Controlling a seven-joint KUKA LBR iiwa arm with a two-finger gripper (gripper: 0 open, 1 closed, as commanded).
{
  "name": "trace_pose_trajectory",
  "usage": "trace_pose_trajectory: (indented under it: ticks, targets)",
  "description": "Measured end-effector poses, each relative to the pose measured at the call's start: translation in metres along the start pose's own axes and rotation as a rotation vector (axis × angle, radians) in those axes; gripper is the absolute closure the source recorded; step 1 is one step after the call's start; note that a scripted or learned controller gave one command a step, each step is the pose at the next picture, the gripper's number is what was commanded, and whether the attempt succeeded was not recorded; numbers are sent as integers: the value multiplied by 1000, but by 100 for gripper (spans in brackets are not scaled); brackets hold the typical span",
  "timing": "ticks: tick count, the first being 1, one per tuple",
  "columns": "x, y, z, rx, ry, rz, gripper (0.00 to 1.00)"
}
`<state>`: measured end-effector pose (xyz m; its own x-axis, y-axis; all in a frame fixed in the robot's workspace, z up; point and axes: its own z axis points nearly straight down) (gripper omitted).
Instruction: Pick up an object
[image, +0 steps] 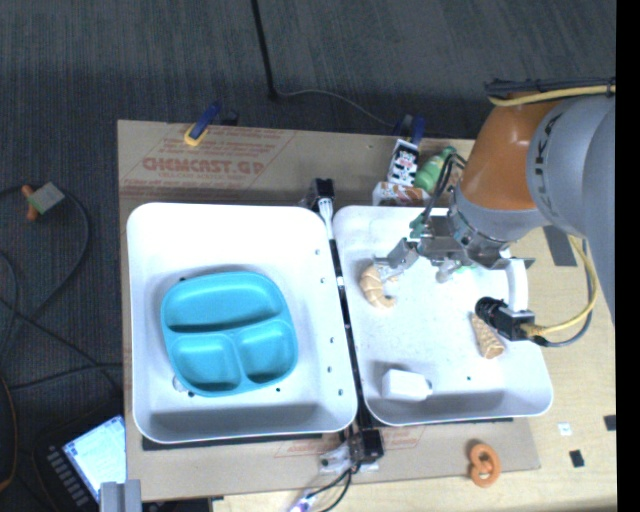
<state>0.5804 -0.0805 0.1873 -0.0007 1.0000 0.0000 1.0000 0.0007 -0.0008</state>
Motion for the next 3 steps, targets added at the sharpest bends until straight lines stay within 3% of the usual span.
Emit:
trace_pose_trajectory:
  ticks: [1, 2, 3]
  targets:
    - [-39, -12, 99, -6, -2, 1, 0]
    - [-40, -11, 90, -9, -5, 2, 100]
    - [-90, 73, 18, -4, -3, 0, 100]
